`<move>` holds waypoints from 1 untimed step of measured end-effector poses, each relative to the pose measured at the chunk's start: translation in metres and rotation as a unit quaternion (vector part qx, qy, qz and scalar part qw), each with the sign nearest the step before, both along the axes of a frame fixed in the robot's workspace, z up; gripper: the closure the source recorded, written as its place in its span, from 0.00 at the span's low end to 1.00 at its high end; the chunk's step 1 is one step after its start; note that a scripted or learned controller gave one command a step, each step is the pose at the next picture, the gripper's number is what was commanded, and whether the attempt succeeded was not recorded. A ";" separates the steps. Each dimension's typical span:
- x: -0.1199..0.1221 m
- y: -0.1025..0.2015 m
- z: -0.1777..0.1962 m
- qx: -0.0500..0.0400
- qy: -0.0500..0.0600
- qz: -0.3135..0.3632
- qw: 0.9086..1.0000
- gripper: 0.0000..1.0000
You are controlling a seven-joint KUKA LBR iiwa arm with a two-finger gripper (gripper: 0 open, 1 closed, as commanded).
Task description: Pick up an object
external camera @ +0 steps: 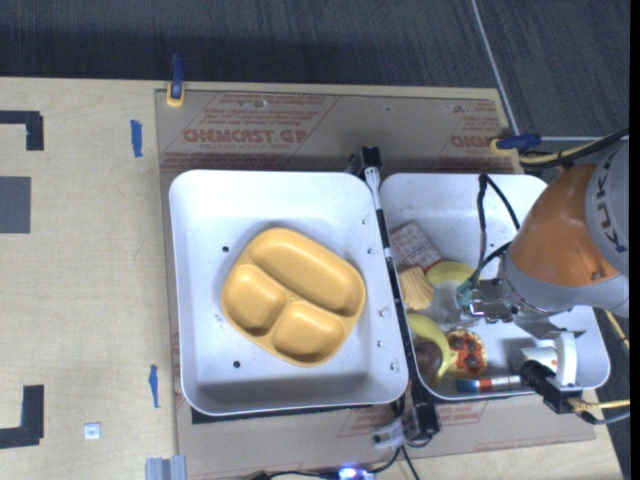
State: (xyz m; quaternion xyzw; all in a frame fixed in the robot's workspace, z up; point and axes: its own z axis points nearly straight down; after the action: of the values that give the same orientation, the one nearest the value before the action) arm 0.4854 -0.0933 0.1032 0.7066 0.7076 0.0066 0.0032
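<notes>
The right bin (pixel 440 196) holds several small things. A pale packet (pixel 410 240) lies near its far left, with a yellow rounded piece (pixel 448 272) and a pale yellow ridged block (pixel 415 289) in front of it. A banana (pixel 426 330) curves along the left wall beside a dark brown lump (pixel 430 355) and a red-orange toy (pixel 467 349). A marker (pixel 487 382) rests by the front wall. My gripper (pixel 471 300) hangs low over the middle of this pile, just right of the yellow rounded piece and above the red-orange toy. The arm hides the bin's right half.
The left bin (pixel 200 268) carries a large yellow divided tray (pixel 291 295). A black divider strip (pixel 383 238) runs between the bins. Cardboard lies under both bins, with blue clamps at its far corners.
</notes>
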 end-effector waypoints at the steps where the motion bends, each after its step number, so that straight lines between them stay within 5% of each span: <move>1: 0.001 -0.007 0.002 -0.007 -0.005 -0.004 1.000 0.00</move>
State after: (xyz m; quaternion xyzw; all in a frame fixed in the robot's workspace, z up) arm 0.4864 -0.1003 0.1055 0.7092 0.7049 0.0049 0.0113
